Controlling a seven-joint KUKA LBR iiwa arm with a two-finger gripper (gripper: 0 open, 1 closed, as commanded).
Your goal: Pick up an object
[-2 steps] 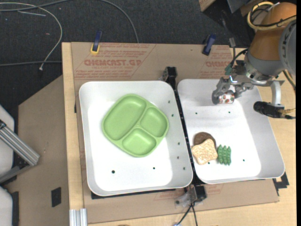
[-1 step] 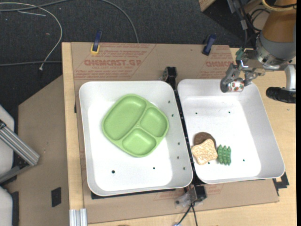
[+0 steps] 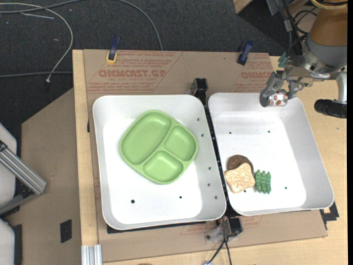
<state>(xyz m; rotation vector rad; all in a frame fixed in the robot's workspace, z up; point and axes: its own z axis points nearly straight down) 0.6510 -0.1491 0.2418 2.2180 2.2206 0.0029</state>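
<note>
We see the end effector (image 3: pixel 278 94) over the far edge of the right bin (image 3: pixel 309 148), a small round red-and-white object (image 3: pixel 279 98) between its fingers, though we cannot tell how tightly they close; near that bin's front lie a tan cracker (image 3: pixel 240 178), a brown disc (image 3: pixel 238 162) and a green piece (image 3: pixel 263 181); the left bin (image 3: pixel 110 192) holds a green divided plate (image 3: pixel 159 146); the surface (image 3: pixel 138 65) is printed cardboard with blue clamps (image 3: pixel 113 48), above dark carpet (image 3: pixel 83 15) with loose cables (image 3: pixel 60 21).

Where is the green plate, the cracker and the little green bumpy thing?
green plate (image 3: pixel 159 146), camera view, on the ridge where its three sections meet.
cracker (image 3: pixel 239 178), camera view, middle of its speckled top.
green bumpy thing (image 3: pixel 263 181), camera view, on its middle.
</note>
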